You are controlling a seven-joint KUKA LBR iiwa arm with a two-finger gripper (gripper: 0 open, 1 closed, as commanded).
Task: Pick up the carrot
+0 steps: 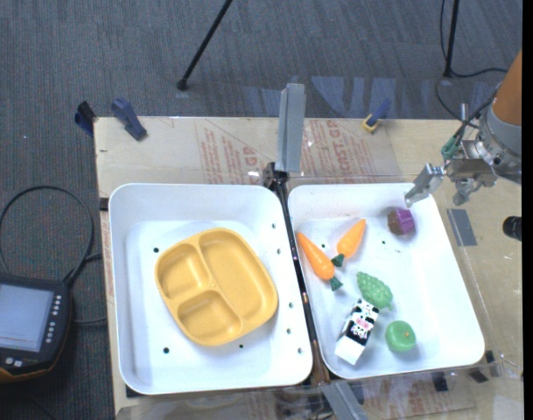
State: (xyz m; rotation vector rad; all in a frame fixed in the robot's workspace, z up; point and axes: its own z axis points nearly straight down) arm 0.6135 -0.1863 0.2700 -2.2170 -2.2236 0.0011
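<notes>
Two orange carrots with green stubs lie in the right bin [450, 274]. One carrot [315, 255] lies near the bin's left wall, and the other carrot [352, 238] slants just to its right. My gripper [443, 190] hovers over the bin's far right corner, well to the right of both carrots. Its fingers are spread open with nothing between them. One fingertip [420, 190] points down toward a small purple vegetable [402, 221].
The right bin also holds a bumpy green vegetable [374, 288], a cow-patterned milk carton [358, 330] and a green round fruit [401, 336]. A yellow divided plate [216, 284] lies in the left bin [135, 234]. A grey post [291, 136] stands behind the bins.
</notes>
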